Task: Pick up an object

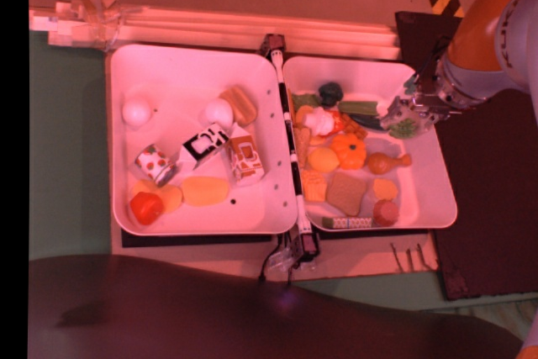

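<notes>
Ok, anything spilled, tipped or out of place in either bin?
Nothing spilled outside either bin. In the left bin, the spotted can and two cartons lie on their sides. The right bin is just crowded.

My gripper [409, 115] hangs over the upper right part of the right bin [445, 206], just above a green leafy piece [406, 129]. Below it sit an orange pumpkin [348, 150], a drumstick [385, 161] and a brown toast slice [345, 192]. The left bin [126, 63] holds two white balls, cartons and a red pepper [146, 208].
</notes>
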### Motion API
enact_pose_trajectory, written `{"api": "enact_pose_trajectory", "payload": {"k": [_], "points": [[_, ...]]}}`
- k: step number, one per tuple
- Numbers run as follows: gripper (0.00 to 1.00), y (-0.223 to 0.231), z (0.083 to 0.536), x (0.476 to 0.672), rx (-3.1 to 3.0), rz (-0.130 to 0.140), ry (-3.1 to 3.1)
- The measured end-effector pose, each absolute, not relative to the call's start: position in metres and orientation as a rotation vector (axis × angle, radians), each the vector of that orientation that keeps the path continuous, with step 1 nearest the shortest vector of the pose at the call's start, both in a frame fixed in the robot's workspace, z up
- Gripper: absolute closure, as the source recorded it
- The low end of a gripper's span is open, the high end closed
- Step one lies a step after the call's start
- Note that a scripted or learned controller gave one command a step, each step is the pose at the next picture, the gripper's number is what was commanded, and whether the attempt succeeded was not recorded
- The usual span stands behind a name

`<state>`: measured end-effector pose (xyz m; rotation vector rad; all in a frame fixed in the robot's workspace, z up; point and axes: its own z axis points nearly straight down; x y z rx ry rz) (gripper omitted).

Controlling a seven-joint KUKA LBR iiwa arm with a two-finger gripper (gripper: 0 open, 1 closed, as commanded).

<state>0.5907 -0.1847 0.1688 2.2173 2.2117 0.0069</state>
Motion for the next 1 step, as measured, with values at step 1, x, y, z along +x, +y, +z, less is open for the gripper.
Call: {"api": "enact_pose_trajectory", "payload": {"k": [1], "points": [[1.0, -0.183, 0.2347, 0.5966, 2.215, 0.009, 2.211]]}}
